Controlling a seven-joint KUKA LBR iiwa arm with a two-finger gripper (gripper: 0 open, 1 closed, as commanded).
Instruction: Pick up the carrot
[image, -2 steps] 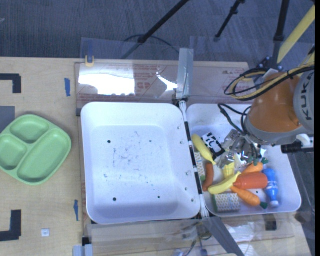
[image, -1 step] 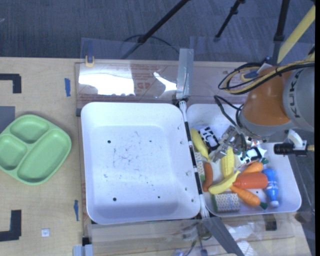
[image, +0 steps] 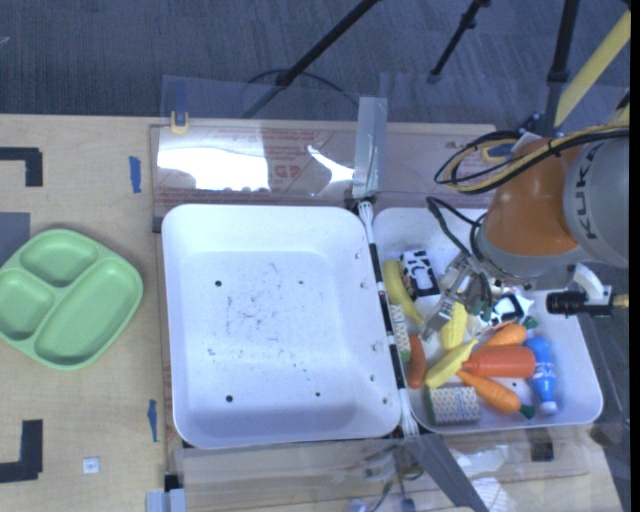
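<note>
We are noting the carrot (image: 492, 392) lying in the right bin (image: 590, 400) beside the corn (image: 448, 362), likely light, stiff and smooth, best pinched across its thick middle; we cannot tell the hand (image: 455, 295) state

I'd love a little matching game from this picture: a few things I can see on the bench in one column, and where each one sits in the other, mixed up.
Things:
1. green divided plate
2. blue bottle
3. banana
4. gripper

Places:
A. over the middle of the right bin
B. on the wooden bench, left of both bins
C. in the right bin, close to its left wall
D. in the right bin, toward its right side, beside the carrots

Pairs: 1-B, 2-D, 3-C, 4-A
</note>
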